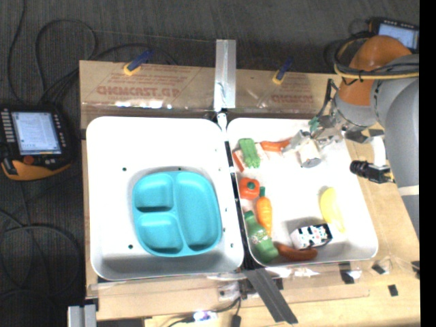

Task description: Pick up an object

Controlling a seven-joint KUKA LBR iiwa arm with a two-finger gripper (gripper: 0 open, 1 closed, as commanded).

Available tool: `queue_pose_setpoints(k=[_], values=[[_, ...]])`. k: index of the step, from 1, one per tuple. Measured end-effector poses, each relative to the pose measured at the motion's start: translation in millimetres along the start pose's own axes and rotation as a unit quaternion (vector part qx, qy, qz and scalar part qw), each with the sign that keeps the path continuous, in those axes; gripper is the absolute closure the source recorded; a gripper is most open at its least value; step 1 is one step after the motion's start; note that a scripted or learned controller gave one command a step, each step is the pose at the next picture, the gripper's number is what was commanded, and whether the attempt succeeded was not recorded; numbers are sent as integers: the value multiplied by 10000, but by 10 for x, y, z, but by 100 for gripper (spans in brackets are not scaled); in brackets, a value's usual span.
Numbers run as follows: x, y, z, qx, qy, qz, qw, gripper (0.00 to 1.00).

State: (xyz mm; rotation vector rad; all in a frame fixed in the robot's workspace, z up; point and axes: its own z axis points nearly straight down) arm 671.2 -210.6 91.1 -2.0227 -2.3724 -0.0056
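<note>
My gripper hangs low over the far part of the right bin, reaching in from the right. Just left of it lies a small orange-red carrot, and past that a green ridged vegetable. Along the bin's left side sit a red-orange tomato, an orange carrot and a green cucumber. A dark red chili and a black-and-white block lie at the near edge. A yellow banana rests toward the right.
The left bin holds a teal divided plate. A metal divider post stands behind the seam between the bins. The grey arm with its orange band fills the upper right. A pendant screen lies far left.
</note>
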Motion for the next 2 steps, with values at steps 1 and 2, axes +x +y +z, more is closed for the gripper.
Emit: queue_pose_setpoints(k=[1,2], values=[[-36,-1,-57,-43,-92,-13,9999,100],[611,47,-1075,-33,-110,-713,9974,100]])
